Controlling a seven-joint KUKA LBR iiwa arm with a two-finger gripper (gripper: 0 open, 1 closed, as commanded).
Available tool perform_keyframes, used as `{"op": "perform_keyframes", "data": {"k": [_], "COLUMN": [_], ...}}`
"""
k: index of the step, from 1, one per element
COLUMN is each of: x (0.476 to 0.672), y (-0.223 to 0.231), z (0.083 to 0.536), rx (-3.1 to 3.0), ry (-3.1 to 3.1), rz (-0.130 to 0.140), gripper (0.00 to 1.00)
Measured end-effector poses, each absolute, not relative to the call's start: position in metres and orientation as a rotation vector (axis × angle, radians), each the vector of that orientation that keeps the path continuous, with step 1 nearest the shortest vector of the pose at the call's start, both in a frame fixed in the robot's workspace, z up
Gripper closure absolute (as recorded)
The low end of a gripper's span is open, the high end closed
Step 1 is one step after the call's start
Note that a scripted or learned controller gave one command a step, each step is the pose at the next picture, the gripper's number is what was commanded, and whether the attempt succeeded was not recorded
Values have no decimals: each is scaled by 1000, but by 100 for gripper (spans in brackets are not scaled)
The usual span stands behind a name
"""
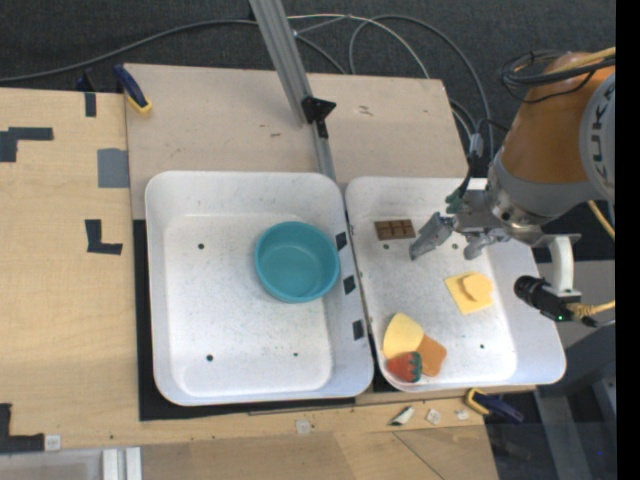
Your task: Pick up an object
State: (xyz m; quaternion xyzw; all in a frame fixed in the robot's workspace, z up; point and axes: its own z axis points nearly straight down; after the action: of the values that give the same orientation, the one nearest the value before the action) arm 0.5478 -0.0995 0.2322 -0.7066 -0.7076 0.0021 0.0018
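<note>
Yellow block point(471, 292) lying flat in right bin point(530, 363), toward three o'clock of its floor. Just at eleven o'clock of it, gripper point(452, 242) hanging over the bin, fingers spread apart, gripping nothing. At seven o'clock, yellow-orange-red toy cluster point(412, 348). Brown chocolate bar point(393, 230) at ten o'clock. Teal bowl point(296, 260) in left bin point(175, 208).

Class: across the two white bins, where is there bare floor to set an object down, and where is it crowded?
Left bin: bare all round the teal bowl. Right bin: crowded; the claw hangs between brown block and yellow piece, toy pile at front left.
</note>
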Motion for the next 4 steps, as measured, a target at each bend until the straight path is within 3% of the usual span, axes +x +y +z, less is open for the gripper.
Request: {"op": "perform_keyframes", "data": {"k": [2, 3, 4], "x": [552, 553, 545], "y": [-107, -107, -102], "z": [116, 130, 180], "rx": [-2215, -2216, -2221], "ry": [-2218, -2222, -2225], "rz": [9, 4, -3], "gripper": [0, 100, 100]}}
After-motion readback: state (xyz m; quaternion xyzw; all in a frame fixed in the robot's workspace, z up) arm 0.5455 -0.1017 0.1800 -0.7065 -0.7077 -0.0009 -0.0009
